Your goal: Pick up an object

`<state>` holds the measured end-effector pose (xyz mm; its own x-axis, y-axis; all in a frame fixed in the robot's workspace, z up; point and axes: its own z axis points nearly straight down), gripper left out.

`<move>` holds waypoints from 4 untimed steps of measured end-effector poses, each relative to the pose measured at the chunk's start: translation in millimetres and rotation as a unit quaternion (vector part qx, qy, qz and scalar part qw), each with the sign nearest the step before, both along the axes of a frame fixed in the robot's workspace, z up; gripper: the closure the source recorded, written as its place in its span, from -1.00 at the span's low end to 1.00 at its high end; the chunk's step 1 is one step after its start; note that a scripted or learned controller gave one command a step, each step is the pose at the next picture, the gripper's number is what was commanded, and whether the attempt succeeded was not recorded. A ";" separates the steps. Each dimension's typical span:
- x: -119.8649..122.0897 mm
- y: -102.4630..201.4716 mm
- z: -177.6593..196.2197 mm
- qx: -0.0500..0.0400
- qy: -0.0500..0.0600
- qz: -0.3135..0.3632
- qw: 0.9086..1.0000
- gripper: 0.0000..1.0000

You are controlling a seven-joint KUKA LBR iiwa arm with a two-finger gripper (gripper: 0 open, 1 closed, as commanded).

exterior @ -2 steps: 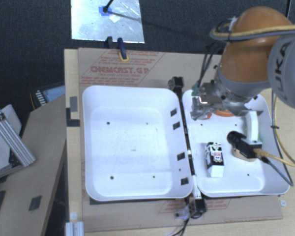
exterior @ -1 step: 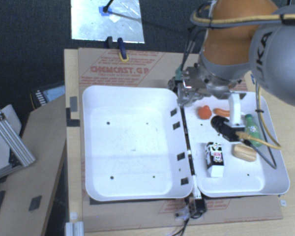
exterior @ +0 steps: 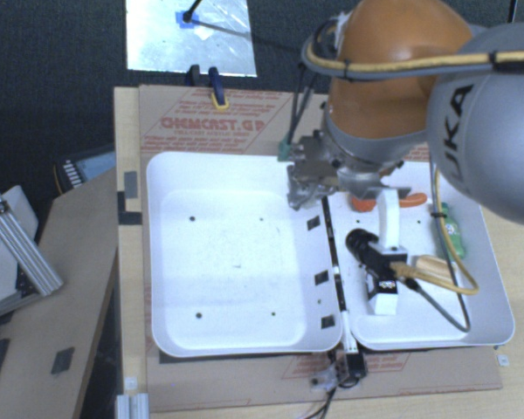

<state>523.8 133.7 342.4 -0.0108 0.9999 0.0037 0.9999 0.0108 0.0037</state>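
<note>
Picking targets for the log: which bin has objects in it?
The bin on the view's right: an orange item and a green item lie in it. The other bin shows bare white floor.

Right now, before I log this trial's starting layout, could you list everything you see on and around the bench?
Shallow white plastic bins: two, white, side by side on the bench.
Orange object: at least one, orange, far side of right bin, partly hidden by the arm.
Green object: one, green, right side of right bin.
Brown cardboard sheet: one, brown with red lettering, under the bins.
Shiny silver sheet: one, silver, beyond the bench.
Blue-and-yellow clip: one, cardboard's far edge.
Robot arm: one, grey and orange, over the right bin.
Gripper: one, metal, above the bins' shared edge.
</note>
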 end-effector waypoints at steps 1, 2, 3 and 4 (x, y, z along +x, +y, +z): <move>-29.0 -71.8 47.8 -0.002 -0.001 -0.008 1.000 1.00; 8.3 -18.1 40.8 -0.001 0.000 -0.002 1.000 1.00; 47.0 29.9 42.8 -0.001 -0.001 -0.002 1.000 1.00; -13.6 62.3 23.9 -0.001 0.003 -0.001 1.000 1.00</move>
